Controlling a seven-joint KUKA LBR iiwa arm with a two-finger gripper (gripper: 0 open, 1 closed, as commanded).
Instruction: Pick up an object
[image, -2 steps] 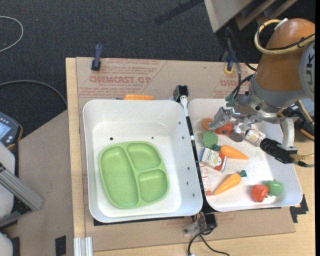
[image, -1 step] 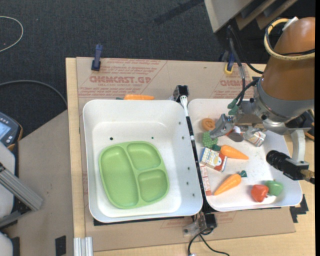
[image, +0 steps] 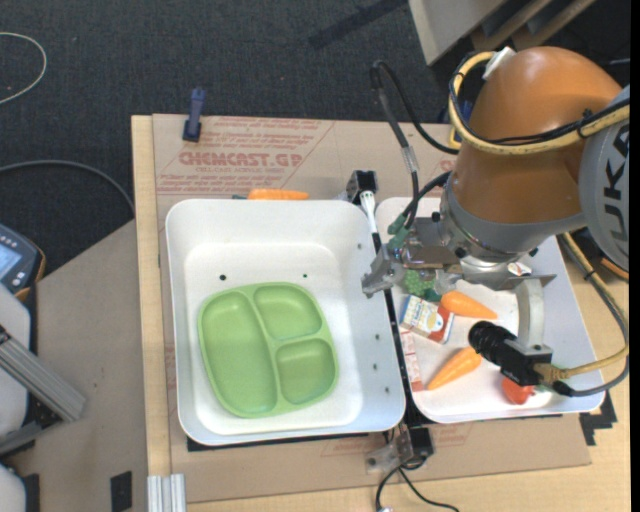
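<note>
Cardboard covers our surface (image: 250, 150) under two white bins. Nearest us, the left bin (image: 190, 300) holds a green divided plate (image: 268, 346). In the right bin (image: 580, 300), a carrot (image: 452, 368) lies slantwise just below our hand (image: 412, 268); beyond it lie a small carton (image: 424, 316) and a second carrot (image: 468, 304). We cannot tell how our hand stands.

pincer (image: 412, 272) over right bin's (image: 580, 300) left edge | carrots (image: 452, 368) just right-below | green tray (image: 267, 346) left, in left bin (image: 190, 300)
</note>
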